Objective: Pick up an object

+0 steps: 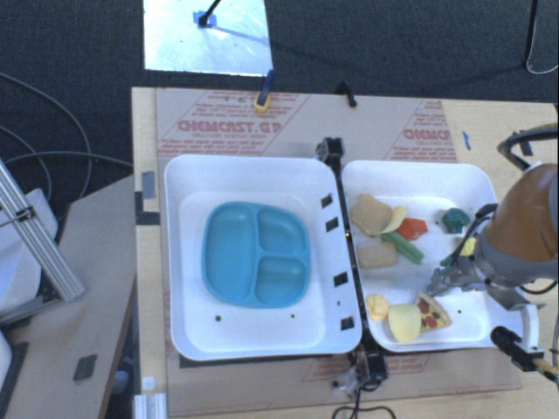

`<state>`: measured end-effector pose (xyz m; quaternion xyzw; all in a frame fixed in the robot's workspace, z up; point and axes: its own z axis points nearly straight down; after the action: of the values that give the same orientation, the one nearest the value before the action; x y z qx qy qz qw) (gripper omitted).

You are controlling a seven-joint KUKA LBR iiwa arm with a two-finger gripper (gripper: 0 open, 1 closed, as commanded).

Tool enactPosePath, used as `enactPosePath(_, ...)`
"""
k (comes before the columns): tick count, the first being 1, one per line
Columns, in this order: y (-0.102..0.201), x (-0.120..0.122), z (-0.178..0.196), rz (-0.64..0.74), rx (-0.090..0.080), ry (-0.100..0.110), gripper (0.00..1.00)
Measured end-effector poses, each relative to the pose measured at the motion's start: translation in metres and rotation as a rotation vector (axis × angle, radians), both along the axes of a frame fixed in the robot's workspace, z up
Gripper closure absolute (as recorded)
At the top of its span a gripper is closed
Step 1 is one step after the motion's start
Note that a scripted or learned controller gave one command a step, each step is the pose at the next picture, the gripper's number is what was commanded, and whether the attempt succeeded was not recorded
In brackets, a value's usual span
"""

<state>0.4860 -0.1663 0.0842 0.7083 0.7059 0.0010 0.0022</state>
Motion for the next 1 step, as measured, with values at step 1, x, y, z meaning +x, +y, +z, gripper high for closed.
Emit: enactPosePath(1,-0.0285,0.0692,0.0016,0.008,-0.003,-0.004,1.00)
